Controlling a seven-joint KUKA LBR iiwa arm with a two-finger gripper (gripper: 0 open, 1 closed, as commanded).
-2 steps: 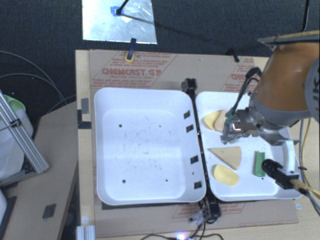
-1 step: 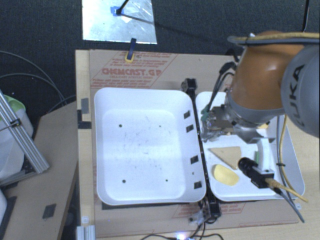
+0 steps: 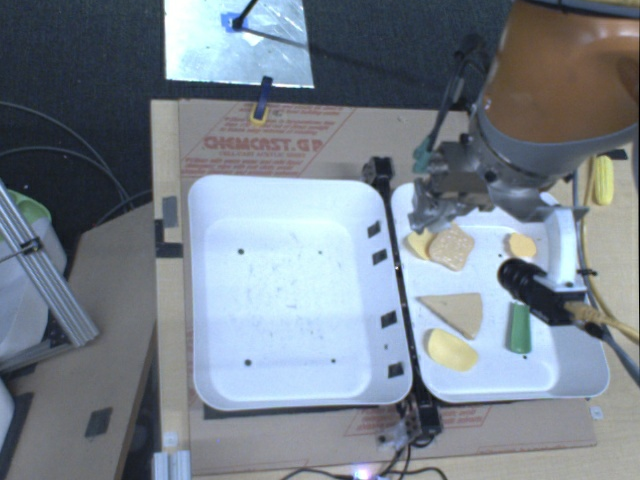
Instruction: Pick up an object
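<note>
Cardboard-topped table (image 3: 290,140), left bin (image 3: 205,298) and right bin (image 3: 500,380) side by side. Gripper (image 3: 430,218) sits low over the right bin's far-left corner, just above a cracker (image 3: 452,249) and a yellow chip (image 3: 417,245); its grip state can't be told. Nearby lie a wedge (image 3: 456,312), yellow oval (image 3: 452,351), green block (image 3: 518,328) and yellow disc (image 3: 521,245).

The grey arm (image 3: 520,163), orange-banded above the wrist, reaches in from the right. Its gripper (image 3: 432,216) points downward, hanging low.
</note>
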